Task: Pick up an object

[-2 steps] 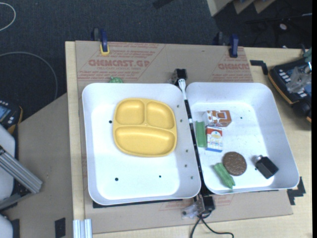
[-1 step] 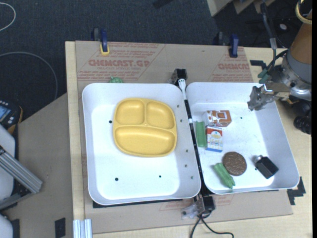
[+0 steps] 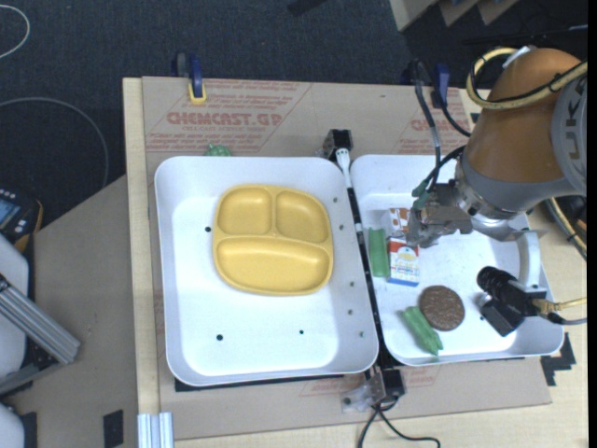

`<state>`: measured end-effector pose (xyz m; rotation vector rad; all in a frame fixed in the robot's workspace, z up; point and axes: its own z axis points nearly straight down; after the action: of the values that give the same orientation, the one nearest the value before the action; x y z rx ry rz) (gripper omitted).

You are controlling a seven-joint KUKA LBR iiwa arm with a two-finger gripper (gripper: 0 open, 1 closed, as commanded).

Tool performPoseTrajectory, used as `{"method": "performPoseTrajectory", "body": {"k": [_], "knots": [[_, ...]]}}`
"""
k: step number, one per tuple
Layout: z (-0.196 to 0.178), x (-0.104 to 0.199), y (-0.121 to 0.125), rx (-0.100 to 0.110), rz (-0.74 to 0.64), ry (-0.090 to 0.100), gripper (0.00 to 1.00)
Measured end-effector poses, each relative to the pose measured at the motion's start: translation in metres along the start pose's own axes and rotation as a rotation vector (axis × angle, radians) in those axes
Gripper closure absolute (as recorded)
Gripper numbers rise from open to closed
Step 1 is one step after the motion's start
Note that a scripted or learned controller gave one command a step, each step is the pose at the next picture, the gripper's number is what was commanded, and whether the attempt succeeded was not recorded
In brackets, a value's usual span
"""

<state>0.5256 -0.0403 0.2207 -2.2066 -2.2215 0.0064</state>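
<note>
The left bin (image 3: 187, 278) carries a yellow divided plate (image 3: 273, 239) in its far half, out of the arm's way. In the right bin (image 3: 522, 343), a green bar (image 3: 377, 253) lies along the left wall and a small printed carton (image 3: 404, 260) just beside it, with a green pod (image 3: 422, 329) and a brown disc (image 3: 441, 307) near the front edge. The gripper (image 3: 431, 220) hangs over the carton, probably its target; whether its jaws are parted I cannot tell.

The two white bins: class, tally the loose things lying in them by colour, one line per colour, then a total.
Yellow: 1, the divided plate
Green: 2, a stick and a pod
Brown: 1, the round cookie
Red-and-white: 1, the small box
Total: 5
</note>
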Motion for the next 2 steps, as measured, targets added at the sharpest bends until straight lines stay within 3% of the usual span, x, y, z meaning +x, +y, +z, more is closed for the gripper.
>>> {"method": "performPoseTrajectory", "body": {"k": [1, 2], "knots": [[-0.024, 0.077, -0.018, -0.011, -0.001, -0.002, 1.00], [-0.110, 0.034, -0.028, -0.021, 0.010, -0.006, 1.00]]}}
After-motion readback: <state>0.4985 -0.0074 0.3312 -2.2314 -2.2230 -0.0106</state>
